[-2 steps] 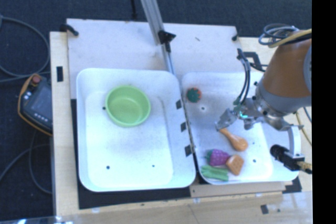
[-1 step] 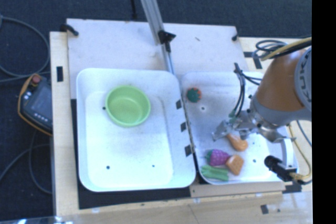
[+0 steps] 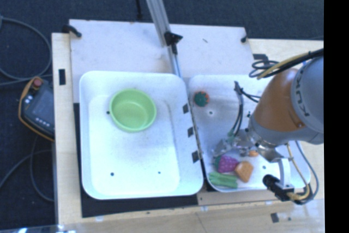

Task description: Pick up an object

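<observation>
Progress looks early to me: nothing is lifted yet. My gripper [image 3: 229,145] sits low in the right bin [image 3: 218,112], just above the purple toy [image 3: 227,163], which lies beside an orange piece [image 3: 245,171] and a green one [image 3: 223,179]. Whether it is clamped on anything I cannot tell. Grasping and lifting remain.

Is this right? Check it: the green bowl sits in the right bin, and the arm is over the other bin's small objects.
One error: the camera view shows the green bowl in the left bin. The arm reaches over the right bin's small objects.
</observation>
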You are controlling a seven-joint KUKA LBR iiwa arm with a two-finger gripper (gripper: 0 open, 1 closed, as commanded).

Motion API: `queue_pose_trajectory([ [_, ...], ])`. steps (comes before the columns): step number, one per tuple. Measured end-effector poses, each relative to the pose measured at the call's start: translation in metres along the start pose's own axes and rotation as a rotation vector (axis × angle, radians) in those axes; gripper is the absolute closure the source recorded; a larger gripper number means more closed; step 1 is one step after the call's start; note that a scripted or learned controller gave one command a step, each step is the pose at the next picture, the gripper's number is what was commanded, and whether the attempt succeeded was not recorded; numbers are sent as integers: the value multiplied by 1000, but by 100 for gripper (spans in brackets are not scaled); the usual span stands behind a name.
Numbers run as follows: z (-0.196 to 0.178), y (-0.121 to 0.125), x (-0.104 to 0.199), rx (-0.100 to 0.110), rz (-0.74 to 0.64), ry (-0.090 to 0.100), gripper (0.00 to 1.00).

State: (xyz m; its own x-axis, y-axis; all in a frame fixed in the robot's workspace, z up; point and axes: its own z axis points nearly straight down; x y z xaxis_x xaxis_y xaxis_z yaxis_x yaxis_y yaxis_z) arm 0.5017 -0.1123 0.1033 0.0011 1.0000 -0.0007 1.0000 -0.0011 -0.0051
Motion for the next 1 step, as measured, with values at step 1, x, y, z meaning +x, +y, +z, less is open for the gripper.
queue_pose_trajectory([
  [1,2,1,-1,-6,1,1,0],
])
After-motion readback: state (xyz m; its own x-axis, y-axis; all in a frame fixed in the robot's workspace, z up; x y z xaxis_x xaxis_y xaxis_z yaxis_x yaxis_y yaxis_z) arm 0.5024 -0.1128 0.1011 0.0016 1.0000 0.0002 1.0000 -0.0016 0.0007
